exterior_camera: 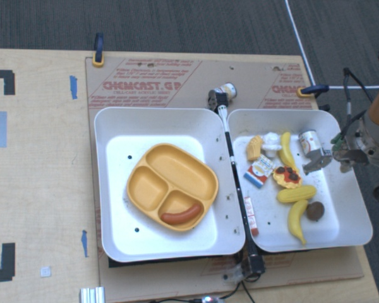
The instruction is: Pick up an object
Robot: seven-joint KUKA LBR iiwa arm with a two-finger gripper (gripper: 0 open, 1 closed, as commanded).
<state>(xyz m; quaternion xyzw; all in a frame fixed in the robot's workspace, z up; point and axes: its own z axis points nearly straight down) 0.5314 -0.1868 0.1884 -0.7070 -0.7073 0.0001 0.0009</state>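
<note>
Currently lying in the right bin [357, 229]: two bananas [296, 194], a pizza-slice toy [287, 177], a small can [308, 142], a brown ball [314, 211], a corn piece [254, 147]. Hovering over that bin's right edge, beside the can: fingers [321, 161], gap impossible to tell, nothing visibly pinched. Sitting in the left bin [110, 169]: a yellow divided plate [172, 185] bearing a sausage [182, 216].

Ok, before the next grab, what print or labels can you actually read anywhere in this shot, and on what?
"CHEMCAST. GP", red print, repeating on the brown paper-covered board behind the bins.
Small red-and-white packet in the right white bin: print too small to read.
Silver can: label blurred.
</note>
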